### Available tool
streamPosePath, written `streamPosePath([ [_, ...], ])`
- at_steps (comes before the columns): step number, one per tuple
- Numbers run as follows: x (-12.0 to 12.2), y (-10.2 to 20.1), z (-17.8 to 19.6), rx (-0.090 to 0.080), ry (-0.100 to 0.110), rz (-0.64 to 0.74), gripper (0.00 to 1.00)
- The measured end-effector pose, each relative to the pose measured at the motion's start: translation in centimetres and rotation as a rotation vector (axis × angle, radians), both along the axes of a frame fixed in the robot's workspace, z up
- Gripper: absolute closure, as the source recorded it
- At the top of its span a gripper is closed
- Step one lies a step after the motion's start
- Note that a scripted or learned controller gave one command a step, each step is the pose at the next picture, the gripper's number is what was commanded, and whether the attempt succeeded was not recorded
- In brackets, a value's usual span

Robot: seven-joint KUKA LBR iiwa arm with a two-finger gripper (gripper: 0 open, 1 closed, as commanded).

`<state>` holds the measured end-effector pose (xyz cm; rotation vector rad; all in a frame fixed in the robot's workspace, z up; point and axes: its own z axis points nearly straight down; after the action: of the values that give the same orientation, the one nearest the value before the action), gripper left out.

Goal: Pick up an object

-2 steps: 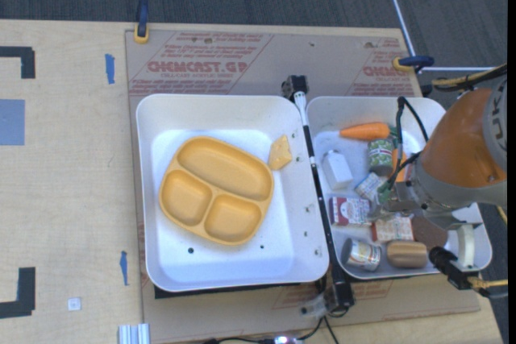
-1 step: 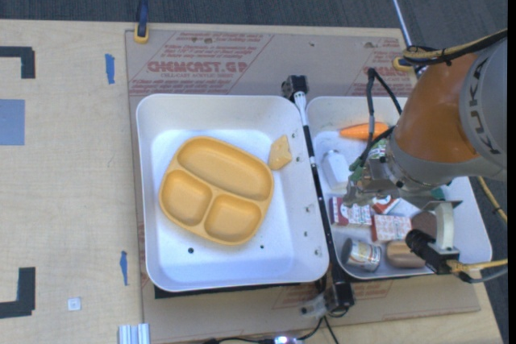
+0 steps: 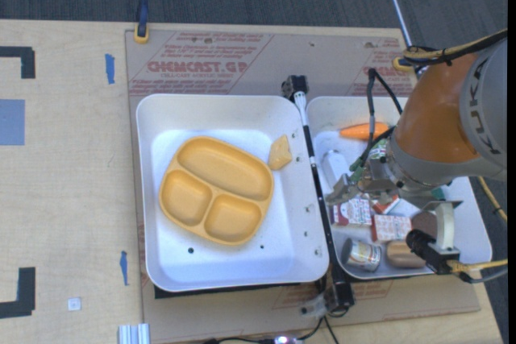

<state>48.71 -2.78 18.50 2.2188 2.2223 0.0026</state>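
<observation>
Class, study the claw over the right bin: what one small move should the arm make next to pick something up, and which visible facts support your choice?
Probably a short, straight descent. The claw hangs over the right bin, above a cluster of small items, the red-and-white packet just beneath it. Nothing is visible between its fingers, so no pick has happened. The yellow tray in the left bin is far off.

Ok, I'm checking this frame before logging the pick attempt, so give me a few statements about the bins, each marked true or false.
1. The yellow divided plate lies in the left bin. True.
2. The plate has two compartments. False: three.
3. The orange carrot lies in the right bin. True.
4. The tool hangs over the left bin. False: over the right bin's clutter.
5. A small tan piece rests beside the plate. True.
</observation>
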Motion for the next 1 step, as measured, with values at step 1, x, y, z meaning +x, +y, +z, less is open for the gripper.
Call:
streamPosePath([
  [1,2.46,-7.15,-7.78,-0.001,0.001,-0.002,0.00],
])
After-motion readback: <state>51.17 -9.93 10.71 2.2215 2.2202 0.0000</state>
